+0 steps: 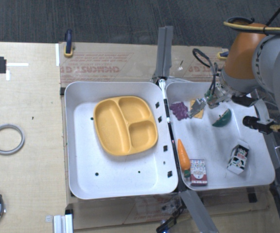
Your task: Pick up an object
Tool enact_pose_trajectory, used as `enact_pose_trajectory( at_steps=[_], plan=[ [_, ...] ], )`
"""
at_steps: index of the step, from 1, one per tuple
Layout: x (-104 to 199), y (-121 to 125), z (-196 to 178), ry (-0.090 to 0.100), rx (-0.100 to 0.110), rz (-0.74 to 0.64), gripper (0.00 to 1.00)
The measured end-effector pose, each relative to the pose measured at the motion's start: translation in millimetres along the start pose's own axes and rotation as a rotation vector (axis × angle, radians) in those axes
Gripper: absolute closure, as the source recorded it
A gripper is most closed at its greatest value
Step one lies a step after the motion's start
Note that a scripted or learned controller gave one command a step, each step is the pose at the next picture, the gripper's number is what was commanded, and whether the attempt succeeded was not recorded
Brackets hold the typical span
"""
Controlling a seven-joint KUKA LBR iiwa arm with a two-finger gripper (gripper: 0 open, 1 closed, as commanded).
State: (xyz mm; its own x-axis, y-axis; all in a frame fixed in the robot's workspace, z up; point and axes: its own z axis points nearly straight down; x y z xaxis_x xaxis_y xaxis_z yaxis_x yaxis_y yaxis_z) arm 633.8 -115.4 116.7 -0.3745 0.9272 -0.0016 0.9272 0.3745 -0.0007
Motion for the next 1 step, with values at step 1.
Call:
enact_pose_trajectory(
  at_steps=[1],
  plan=[
    [-20.4,16.0,24.4,-0.001,-0.001,0.106,0.00]
  ],
)
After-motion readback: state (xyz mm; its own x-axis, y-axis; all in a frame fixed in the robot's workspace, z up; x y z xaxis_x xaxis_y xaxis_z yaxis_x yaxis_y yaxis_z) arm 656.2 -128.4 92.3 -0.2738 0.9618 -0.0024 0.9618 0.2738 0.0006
